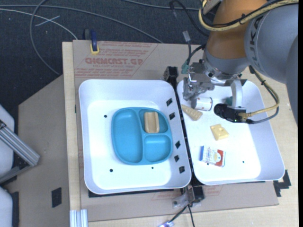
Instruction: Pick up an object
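Arm pose, single overhead frame.
We see the grey arm entering from the upper right of the frame, its orange band bulging just above the wrist. The wrist points down and left, placing the gripper low, right of frame centre. We cannot resolve the finger gap from this angle.

At the upper right of the frame, the hand hangs low over the right bin, just above a small white cylinder and a tan wedge. Lower lie a yellow block and a small packet. The left bin holds a blue divided tray with a tan piece inside its upper right compartment.
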You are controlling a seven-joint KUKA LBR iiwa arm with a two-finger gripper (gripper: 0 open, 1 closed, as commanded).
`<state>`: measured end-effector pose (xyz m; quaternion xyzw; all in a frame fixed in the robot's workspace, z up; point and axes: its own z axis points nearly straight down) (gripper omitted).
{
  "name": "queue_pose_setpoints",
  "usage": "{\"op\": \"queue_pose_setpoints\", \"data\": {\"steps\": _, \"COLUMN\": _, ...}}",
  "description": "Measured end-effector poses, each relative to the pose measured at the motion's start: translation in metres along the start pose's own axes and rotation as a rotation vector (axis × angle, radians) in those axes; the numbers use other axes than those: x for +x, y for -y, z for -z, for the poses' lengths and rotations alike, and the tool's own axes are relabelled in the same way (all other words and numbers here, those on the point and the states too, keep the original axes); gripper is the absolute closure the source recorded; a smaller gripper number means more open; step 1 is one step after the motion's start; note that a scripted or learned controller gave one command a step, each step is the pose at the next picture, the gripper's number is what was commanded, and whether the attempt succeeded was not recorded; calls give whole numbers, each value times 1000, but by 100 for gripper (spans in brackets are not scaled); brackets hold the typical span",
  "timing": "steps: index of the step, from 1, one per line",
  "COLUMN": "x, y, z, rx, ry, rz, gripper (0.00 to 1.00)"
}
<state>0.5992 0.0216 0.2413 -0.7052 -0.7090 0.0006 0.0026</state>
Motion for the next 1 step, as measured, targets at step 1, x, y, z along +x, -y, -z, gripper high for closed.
{"op": "queue_pose_setpoints", "data": {"steps": 1, "x": 57, "y": 9, "z": 3, "rx": -2, "ry": 0, "rz": 0, "gripper": 100}}
